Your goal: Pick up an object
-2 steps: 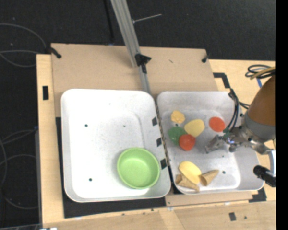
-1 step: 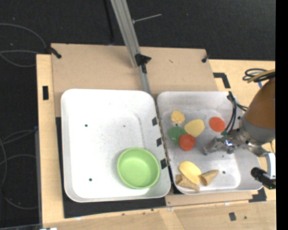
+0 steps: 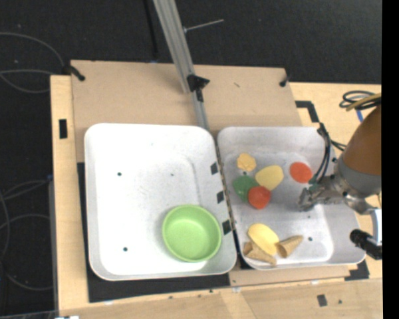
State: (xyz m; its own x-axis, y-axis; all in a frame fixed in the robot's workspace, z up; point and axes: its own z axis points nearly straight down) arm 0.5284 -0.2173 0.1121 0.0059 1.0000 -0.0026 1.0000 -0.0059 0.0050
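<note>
A tan bench (image 3: 153, 95) stood over a dark floor strewn with thin cables, bearing two shallow white bins side by side, while a slanted metal pole (image 3: 176, 38) crossed the upper part of the view. The left bin (image 3: 139, 171) held a light green bowl (image 3: 191, 232) near its lower right corner. The right bin (image 3: 279, 141) held a scatter of toy foods: a small yellow piece (image 3: 246, 162) near the top, a larger yellow piece (image 3: 270, 176) just beside it, a green piece (image 3: 243, 186) touching a red ball-like piece (image 3: 259, 197), and an orange-red piece (image 3: 300, 172) toward the right side. Lower in that bin lay a banana-like yellow piece (image 3: 262, 238), a tan cone-shaped piece (image 3: 289, 245) and a tan piece (image 3: 258, 252) close against the bin's near wall. The grey arm, its orange band (image 3: 366, 145) visible at the right, reached in over the right bin, and the gripper (image 3: 310, 199) hung above bare bin floor just below the orange-red piece and well apart from the red ball-like piece. Whether its claw was spread or pressed together could not be told from this angle, and nothing could be seen between its tips. All the toy pieces rested on the bin floor.
</note>
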